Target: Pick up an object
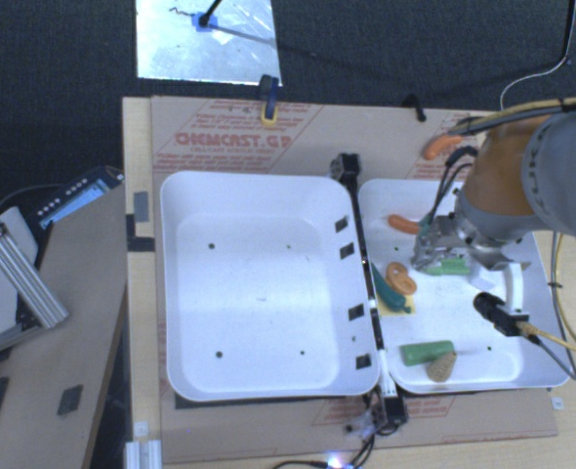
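White bins (259, 291) — green block (427, 352), orange disc (400, 279).

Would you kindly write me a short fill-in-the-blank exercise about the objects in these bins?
1. The green block lies in the bin on the view's ___ side.
2. The round slice near the divider between the bins is coloured ___.
3. The small flat piece next to the end effector is coloured ___.
Missing words: right; orange; green.
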Motion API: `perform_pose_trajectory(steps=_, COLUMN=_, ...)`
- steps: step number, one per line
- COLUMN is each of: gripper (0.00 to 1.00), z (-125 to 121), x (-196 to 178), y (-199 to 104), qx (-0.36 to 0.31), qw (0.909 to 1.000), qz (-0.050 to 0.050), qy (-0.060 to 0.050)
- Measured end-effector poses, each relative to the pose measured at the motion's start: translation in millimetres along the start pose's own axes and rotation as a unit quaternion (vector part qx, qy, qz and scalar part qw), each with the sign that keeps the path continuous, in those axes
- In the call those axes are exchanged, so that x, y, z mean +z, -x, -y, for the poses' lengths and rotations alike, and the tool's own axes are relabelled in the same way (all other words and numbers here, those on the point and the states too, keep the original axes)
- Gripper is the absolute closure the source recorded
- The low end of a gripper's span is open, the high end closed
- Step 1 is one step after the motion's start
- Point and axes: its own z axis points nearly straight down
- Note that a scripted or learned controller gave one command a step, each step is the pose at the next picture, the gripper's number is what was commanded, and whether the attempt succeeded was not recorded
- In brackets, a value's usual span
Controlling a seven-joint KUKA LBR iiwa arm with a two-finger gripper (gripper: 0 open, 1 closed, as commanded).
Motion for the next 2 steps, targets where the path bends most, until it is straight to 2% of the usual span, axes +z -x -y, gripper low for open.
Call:
perform_pose_trajectory(steps=1, gripper=1.0, z=-11.4, x=-86.1, y=-119.1, qx=-0.006, qw=1.0, qz=-0.003, qy=0.004)
perform_pose_trajectory(steps=2, gripper=1.0, z=22.4, x=-86.3, y=-143.6, qx=-0.002, qw=1.0, qz=-0.001, qy=-0.002)
